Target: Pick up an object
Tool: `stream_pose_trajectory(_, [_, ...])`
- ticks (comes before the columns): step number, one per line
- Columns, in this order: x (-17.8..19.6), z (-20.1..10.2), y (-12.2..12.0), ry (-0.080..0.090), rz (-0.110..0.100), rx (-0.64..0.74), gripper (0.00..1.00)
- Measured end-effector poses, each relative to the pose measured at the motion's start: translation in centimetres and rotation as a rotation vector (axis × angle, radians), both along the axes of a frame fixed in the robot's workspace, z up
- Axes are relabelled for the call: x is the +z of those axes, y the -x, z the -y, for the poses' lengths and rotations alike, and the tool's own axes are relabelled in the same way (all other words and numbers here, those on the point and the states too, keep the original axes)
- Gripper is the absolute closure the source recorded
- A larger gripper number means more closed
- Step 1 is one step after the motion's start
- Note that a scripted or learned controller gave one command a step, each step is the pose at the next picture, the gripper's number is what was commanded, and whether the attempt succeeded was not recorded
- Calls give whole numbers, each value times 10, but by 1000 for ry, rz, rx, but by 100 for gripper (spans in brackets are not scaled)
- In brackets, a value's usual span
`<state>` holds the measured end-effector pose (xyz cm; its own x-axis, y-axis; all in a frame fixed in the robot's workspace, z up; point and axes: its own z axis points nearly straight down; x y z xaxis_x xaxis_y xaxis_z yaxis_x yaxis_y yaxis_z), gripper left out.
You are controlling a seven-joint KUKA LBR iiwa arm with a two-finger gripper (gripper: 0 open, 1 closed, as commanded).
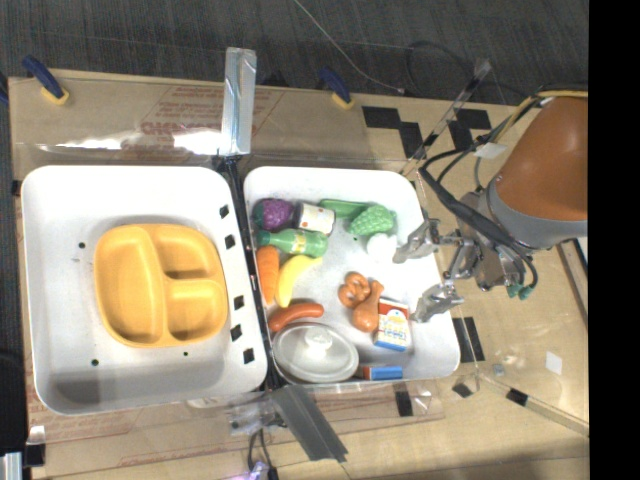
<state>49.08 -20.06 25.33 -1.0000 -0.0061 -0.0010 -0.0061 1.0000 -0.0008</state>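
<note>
— Nearest sits the metal lid (316, 352), slick and domed; what would you take?

— Beyond it, the small carton (393, 328) in the right bin (432, 340): light, stiff, flat-sided, so across its sides. My end effector (428, 270) hovers just beside it, fingers spread, holding nothing.

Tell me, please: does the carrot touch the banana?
Touching. The camera view shows the carrot and the banana lying side by side in the right bin, no gap between them.

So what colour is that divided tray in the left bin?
Yellow-orange; the divided tray shows plainly in the camera view.
</note>
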Motion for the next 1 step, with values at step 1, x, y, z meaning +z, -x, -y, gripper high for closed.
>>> stream_pose_trajectory(1, [-142,7,-22,-4,-8,87,0])
